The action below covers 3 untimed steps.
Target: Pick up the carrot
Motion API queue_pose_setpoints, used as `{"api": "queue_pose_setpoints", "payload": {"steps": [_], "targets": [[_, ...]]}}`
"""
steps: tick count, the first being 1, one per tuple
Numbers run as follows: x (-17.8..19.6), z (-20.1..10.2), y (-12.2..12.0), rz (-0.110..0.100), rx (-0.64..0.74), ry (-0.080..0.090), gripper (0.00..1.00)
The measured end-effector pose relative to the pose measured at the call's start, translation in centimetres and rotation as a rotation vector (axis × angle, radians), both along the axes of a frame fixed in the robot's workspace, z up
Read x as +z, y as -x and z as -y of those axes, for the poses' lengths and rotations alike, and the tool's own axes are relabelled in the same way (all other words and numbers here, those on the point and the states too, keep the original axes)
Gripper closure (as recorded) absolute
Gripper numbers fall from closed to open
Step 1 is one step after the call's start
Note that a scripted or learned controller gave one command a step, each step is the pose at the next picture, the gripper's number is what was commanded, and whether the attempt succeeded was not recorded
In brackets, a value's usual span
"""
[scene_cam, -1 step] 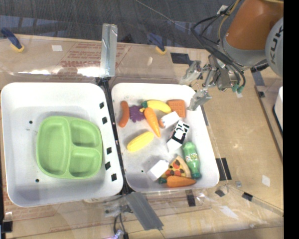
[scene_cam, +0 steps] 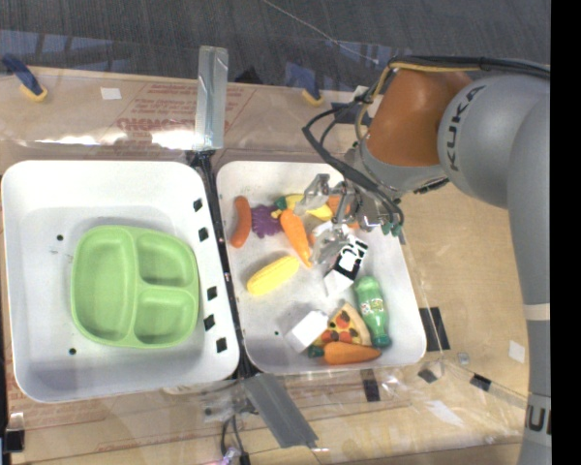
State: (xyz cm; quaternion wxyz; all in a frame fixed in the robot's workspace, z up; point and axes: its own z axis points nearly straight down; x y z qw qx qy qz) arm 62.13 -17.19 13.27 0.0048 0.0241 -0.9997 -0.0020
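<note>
Gripper: the gripper (scene_cam: 329, 216) hangs low over the back of the right bin (scene_cam: 271, 323), among the toys. Whether it is open or closed cannot be told, and nothing is seen held in it.
Carrot: the carrot (scene_cam: 293, 235) lies on the floor of the right bin, slanted, just left of the gripper and not lifted.
Neighbours: grapes (scene_cam: 263, 221) touch or nearly touch the carrot on its left. A sausage (scene_cam: 240, 221) lies beyond them, a yellow piece (scene_cam: 295, 201) sits by the carrot's upper end, and corn (scene_cam: 273, 275) lies just below its lower end.
Risk, crowding: the carrot is hemmed in on several sides. A closing grip could catch the grapes or the yellow piece with it, or take them in its place.
Risk, offset: the gripper appears to stand to the carrot's right rather than over it. Closing from there would likely nip one end or miss altogether.
Risk, slip: the carrot tapers and looks smooth. A hold near the thin end may squeeze it out on the lift.
Risk, wrong item: a front orange piece (scene_cam: 351, 354) with a green end lies at the near wall, beside pizza (scene_cam: 347, 325) and a bottle (scene_cam: 371, 310). It looks much like a carrot, so the target could be confused.
Left bin: the left bin (scene_cam: 39, 211) holds a green plate (scene_cam: 134, 284), well apart and at no risk.
</note>
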Motion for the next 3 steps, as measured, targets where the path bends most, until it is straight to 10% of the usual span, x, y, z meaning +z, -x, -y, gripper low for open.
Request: {"api": "queue_pose_setpoints", "payload": {"steps": [1, 2, 3], "targets": [[-3.0, -4.1, -0.2, 0.027, 0.038, 0.008, 0.0], [-2.0, -4.3, -0.3, 0.028, 0.045, 0.008, 1.0], [5.7, -6.3, -2.7, 0.02, 0.001, 0.005, 1.0]]}}
